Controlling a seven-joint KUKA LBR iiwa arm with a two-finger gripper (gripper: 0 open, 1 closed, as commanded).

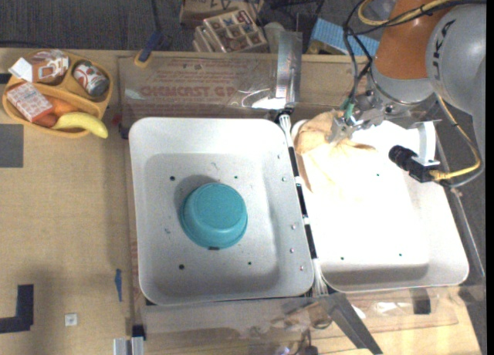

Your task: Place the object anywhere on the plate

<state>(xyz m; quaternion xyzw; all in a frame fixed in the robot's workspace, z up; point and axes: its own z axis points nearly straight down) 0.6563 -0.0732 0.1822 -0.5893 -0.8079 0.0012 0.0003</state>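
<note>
- So we've got the gripper (345, 123) sitting over the far left corner of the right bin (401, 265), with the grey arm (463, 45) and its orange band (413, 18) coming in from the upper right.
- Honestly we can't tell how the gripper is set; that whole corner is washed out by glare.
- Right under and just to the left of the gripper there's a pale, tan-ish rounded thing (312, 139) lying against the bin's corner. We can't make out what it is, and we can't see whether the gripper is touching it or just hovering above it.
- Well off to the gripper's left and nearer the camera, the teal plate (214, 214) sits upside-down-bowl style around the middle of the left bin (154, 153). It's well apart from the pale object, with the bin walls between them.
- Just right of the gripper, a small black part (404, 159) with a yellow cable (455, 174) hangs off the arm.
- Way out left, a yellow tray (19, 110) on the bench holds a banana (81, 123) and some packaged food.
</note>
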